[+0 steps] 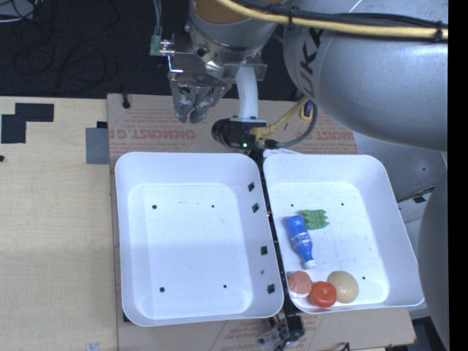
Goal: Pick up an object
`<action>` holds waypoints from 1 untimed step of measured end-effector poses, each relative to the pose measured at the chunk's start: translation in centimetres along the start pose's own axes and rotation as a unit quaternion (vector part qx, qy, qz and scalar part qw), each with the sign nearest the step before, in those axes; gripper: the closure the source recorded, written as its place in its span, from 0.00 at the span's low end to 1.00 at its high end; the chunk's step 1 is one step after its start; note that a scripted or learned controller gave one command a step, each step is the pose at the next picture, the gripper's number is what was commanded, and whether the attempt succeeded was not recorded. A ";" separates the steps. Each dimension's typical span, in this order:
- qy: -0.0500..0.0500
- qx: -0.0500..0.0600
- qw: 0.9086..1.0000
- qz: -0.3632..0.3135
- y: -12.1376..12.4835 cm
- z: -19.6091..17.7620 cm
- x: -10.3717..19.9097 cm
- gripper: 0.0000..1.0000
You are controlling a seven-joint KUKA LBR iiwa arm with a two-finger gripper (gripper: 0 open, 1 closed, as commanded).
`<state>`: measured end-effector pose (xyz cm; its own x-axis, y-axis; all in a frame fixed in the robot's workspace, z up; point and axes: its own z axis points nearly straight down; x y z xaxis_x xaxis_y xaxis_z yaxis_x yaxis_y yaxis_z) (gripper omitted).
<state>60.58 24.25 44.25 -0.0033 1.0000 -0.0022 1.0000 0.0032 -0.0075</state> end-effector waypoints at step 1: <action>-0.002 0.002 1.000 0.002 1.4 8.6 0.1 1.00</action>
<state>61.95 24.36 35.67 -0.0001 1.0000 -0.0053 0.9999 0.0000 -0.0116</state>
